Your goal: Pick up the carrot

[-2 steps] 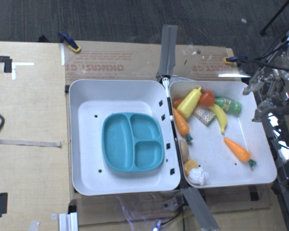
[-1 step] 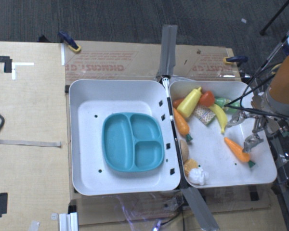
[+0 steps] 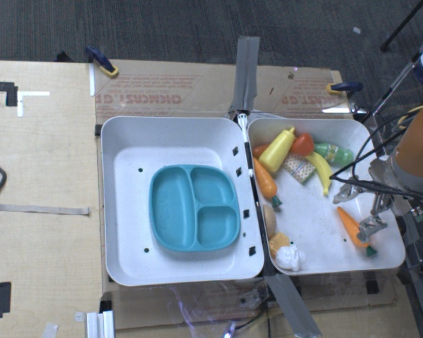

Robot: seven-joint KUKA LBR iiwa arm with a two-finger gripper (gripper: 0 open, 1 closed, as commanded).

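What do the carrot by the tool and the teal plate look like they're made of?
Carrot: likely moulded plastic, a toy, given its uniform smooth orange body and green tip. Teal plate: probably matte plastic, with even colour, rounded dividers and soft reflections. Neither is certain from looks alone.

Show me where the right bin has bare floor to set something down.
Open floor in the right bin: the middle stretch between the left carrot and the right carrot, running toward the near wall. Crowded: the far end, with mustard bottle, tomato, banana; also the near-left corner by the garlic.
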